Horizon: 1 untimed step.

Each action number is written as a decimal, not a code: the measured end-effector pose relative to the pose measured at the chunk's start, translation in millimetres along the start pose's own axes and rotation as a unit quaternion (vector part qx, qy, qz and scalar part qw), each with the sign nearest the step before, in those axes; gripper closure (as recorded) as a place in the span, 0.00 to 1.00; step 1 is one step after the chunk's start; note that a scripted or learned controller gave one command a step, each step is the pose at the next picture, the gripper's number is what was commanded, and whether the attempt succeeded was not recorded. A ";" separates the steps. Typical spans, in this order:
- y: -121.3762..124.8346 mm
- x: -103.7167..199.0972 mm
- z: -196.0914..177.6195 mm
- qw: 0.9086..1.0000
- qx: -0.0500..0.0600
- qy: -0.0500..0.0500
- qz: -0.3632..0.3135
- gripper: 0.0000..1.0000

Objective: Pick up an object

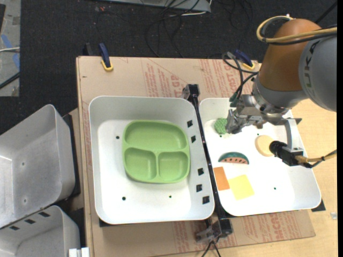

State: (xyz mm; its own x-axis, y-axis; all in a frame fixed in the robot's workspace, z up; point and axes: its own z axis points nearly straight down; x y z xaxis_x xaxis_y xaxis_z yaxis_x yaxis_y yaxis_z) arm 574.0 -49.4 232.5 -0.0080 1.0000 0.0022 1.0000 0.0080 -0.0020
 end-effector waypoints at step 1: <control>12.6 63.9 0.3 1.000 -0.002 0.000 -0.001 1.00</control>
State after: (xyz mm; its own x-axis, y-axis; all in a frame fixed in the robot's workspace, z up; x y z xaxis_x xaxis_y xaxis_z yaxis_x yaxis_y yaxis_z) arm 586.1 14.6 232.3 -0.0091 1.0000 0.0021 1.0000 0.0091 0.0018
